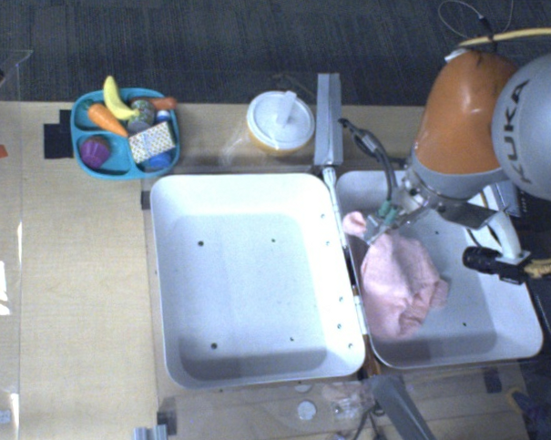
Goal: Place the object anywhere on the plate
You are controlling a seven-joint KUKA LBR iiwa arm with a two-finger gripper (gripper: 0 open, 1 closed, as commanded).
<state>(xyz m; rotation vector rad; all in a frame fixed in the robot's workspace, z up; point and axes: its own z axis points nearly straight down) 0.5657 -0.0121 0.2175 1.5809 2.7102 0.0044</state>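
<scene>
From my feed I see the arm [490, 123] reaching in from the right, its orange band bulging over the far part of the right bin [508, 327], with the letters "KUKA" readable down the grey housing at the right edge. The gripper [389, 215] sits low at the far left corner of that bin, right at the upper edge of a pink cloth [398, 277]; the view there is cluttered with cable and linkage, so I cannot tell how it is set or whether it has any of the fabric. The cloth lies crumpled in the left half of the right bin, against the wall it shares with the left bin [251, 275], with a small pink lobe poking out toward the far side just beside the gripper. The left bin shows its white floor with a few dark dots. Beyond the bins, on the wooden bench [69, 296], a white round plate with a yellow rim [280, 120] stands just past the far right corner of the left bin, well apart from the cloth. Farther left sits a blue divided tray [126, 133] holding toy food: a banana, a carrot, something purple and a speckled block. I can read no other labels.
</scene>
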